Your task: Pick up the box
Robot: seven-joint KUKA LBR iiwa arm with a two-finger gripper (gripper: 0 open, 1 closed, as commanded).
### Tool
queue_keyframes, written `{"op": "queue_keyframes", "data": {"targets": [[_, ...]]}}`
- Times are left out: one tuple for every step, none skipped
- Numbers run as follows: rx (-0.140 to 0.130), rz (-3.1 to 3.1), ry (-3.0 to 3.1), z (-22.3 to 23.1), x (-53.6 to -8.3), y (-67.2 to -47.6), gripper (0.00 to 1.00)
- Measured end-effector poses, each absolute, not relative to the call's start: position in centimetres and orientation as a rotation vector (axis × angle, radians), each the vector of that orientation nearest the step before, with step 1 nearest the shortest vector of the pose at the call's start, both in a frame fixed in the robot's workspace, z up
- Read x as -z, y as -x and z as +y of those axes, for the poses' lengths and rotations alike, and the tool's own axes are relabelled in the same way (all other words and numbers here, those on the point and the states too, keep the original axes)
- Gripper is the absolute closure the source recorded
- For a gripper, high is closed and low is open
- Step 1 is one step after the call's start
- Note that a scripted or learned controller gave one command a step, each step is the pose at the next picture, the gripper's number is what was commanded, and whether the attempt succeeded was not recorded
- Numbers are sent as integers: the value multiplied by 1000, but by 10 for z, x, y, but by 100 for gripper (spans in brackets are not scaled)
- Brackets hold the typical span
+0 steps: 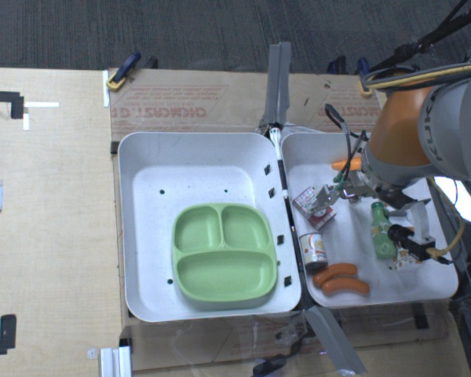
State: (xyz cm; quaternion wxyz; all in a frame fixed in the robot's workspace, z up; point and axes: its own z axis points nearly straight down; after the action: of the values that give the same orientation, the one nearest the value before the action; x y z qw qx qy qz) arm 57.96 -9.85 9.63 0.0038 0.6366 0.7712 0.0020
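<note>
Gripper (pixel 326 200) is down in the right bin (pixel 424 289), right over the little box (pixel 306 200) near the bin's left wall. Honestly can't tell how the jaws stand. A can (pixel 313 250) and sausages (pixel 341 280) sit toward the front-left corner, green bottle (pixel 381 230) mid-bin. Left bin (pixel 141 210) has a green divided plate (pixel 224 252).

A: Left bin (pixel 141 210): holdings?
B: One green divided plate (pixel 224 253) at centre; bare white floor all round it, widest along the far wall.
A: Right bin (pixel 436 289)?
B: Crowded. Small box (pixel 306 200) near the divider, gripper (pixel 327 201) just beside it. Can (pixel 313 250) and two sausages (pixel 341 278) at the near-left. Green bottle (pixel 382 230) mid-floor. Arm (pixel 412 132) overhangs the far right.
A: Open floor there?
B: Far-left corner, and a strip between sausages and bottle.
</note>
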Motion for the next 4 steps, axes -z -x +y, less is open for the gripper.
{"op": "queue_keyframes", "data": {"targets": [[-6, 2367, -2058, -100, -96, -602, 0], [-9, 2079, -2351, -99, -96, -585, 0], [-9, 2026, -2393, -96, -96, -573, 0], [-11, 2029, -2392, -96, -105, -573, 100]]}}
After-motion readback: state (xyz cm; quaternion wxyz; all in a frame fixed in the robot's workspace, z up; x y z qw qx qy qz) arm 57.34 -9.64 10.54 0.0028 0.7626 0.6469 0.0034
